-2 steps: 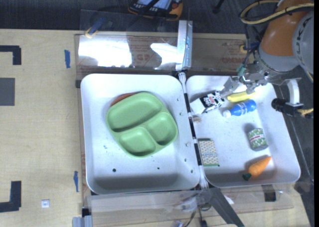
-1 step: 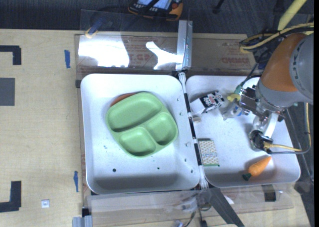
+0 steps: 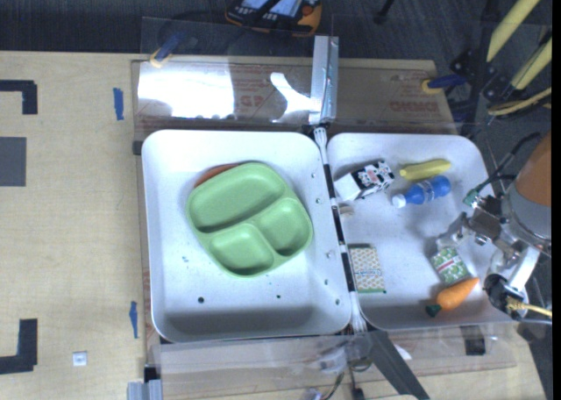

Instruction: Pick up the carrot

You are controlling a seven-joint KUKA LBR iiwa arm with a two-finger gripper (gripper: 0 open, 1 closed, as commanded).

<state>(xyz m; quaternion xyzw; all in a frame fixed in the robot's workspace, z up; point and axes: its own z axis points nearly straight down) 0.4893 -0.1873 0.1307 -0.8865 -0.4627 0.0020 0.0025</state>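
Observation:
The carrot [image 3: 458, 294] is orange with a dark green stub at its left end. It lies near the front right corner of the right bin [image 3: 399, 309]. My gripper [image 3: 493, 249] reaches in from the right edge and hovers just above and to the right of the carrot, over a small green packet [image 3: 446, 260]. The view does not show anything held in the gripper.
A green divided plate [image 3: 250, 217] lies in the left bin [image 3: 166, 240]. The right bin also holds a yellow item [image 3: 426, 167], a blue bottle [image 3: 423, 190], a small black-and-white object [image 3: 372, 176] and a patterned sachet [image 3: 366, 268] by the divider.

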